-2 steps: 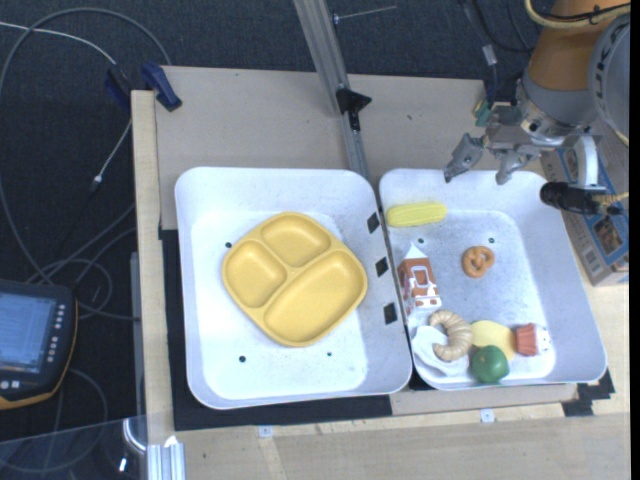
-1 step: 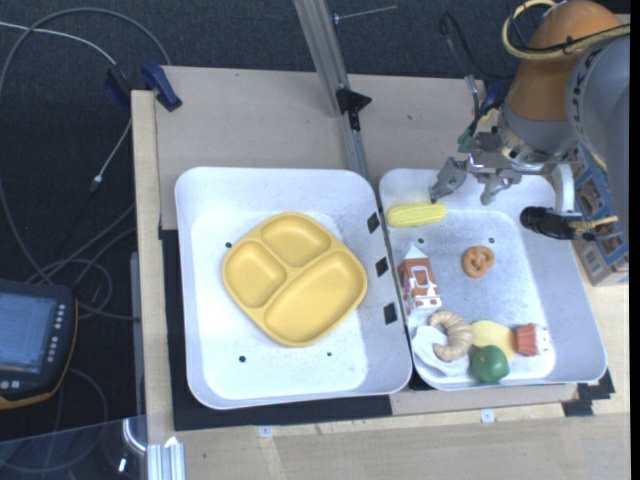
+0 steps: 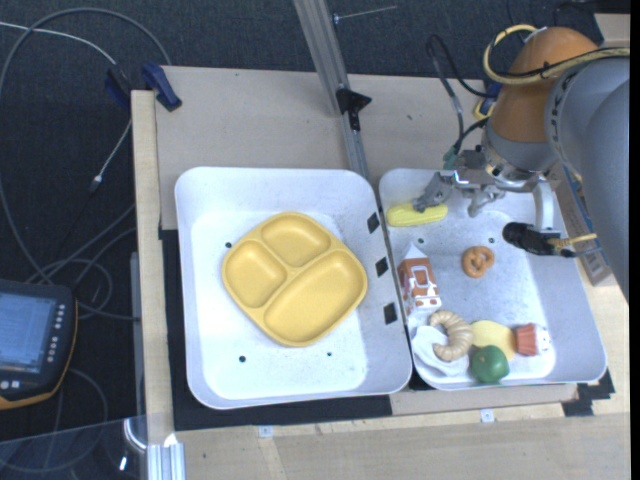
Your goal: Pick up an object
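Observation:
My gripper (image 3: 455,198) hangs over the back of the right bin (image 3: 560,298), open, with nothing between its fingers. Its left fingertip (image 3: 432,202) is just above the right end of a flat yellow piece (image 3: 410,216) lying by the bin's back left corner. A brown pretzel (image 3: 478,261) lies in the middle of the bin, in front of the gripper. An orange and white carton (image 3: 418,281) stands near the bin's left wall.
A small white dish (image 3: 430,356) at the right bin's front holds a tan pastry (image 3: 452,333), a yellow fruit (image 3: 488,332) and a green fruit (image 3: 489,365); an orange piece (image 3: 528,340) lies beside them. A yellow divided plate (image 3: 293,278) sits in the left bin (image 3: 205,268). A metal pole (image 3: 330,48) rises behind.

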Tool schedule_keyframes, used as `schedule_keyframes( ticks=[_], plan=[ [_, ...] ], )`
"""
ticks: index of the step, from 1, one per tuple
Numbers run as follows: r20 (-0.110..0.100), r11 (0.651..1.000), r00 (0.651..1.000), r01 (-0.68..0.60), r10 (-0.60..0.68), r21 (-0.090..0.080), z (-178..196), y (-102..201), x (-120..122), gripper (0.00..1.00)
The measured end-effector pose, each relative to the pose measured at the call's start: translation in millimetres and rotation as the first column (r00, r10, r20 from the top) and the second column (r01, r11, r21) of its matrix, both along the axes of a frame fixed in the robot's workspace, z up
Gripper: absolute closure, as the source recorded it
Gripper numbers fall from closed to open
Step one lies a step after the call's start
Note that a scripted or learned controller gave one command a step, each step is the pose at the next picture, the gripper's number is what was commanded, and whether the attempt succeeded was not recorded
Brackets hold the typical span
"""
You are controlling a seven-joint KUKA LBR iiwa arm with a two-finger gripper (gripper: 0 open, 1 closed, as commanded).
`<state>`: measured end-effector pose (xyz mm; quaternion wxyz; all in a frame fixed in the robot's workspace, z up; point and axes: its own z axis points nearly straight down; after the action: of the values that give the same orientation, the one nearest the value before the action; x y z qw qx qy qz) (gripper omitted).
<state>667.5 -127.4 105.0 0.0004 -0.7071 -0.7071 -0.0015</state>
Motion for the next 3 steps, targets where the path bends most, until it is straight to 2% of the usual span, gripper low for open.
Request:
schedule_keyframes(
  ticks=[1,3],
  plan=[
    [0.008,1.000,1.000,-0.001,0.001,-0.003,15.7,-0.2,2.3,1.00],
    [0.006,1.000,1.000,-0.001,0.001,-0.004,108.1,-4.3,4.0,1.00]
  ],
)
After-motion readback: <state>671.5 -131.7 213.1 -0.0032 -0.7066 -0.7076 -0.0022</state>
